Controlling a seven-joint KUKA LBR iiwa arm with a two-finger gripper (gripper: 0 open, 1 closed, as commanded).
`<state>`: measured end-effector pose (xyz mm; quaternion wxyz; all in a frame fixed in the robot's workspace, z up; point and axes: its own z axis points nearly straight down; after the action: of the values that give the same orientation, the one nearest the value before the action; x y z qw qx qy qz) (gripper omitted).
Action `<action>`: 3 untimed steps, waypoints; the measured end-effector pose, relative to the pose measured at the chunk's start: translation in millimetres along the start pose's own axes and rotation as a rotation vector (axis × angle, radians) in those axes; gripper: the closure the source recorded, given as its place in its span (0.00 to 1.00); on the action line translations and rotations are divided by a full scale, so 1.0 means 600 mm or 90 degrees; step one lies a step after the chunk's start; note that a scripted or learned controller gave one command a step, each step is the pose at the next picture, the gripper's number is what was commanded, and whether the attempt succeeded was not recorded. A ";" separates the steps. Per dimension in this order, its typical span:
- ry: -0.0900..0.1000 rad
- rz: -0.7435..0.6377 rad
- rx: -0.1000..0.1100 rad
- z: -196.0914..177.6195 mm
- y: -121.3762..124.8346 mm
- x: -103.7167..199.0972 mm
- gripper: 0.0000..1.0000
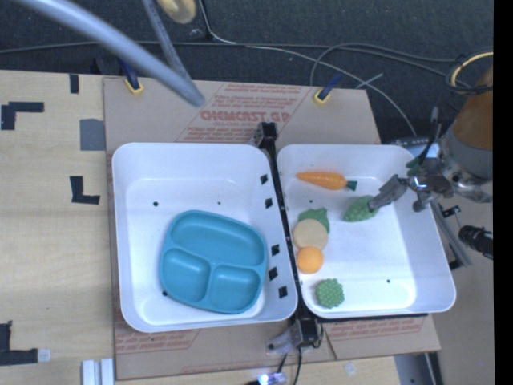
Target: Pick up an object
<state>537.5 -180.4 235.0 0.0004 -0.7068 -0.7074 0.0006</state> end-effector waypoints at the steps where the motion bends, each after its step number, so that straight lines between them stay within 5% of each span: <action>1: 0.000 0.000 0.003 0.073 0.000 -0.003 0.00; 3: 0.000 0.000 0.003 0.220 -0.004 0.002 0.00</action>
<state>534.8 -178.9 103.0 0.0023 -0.7069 -0.7073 0.0020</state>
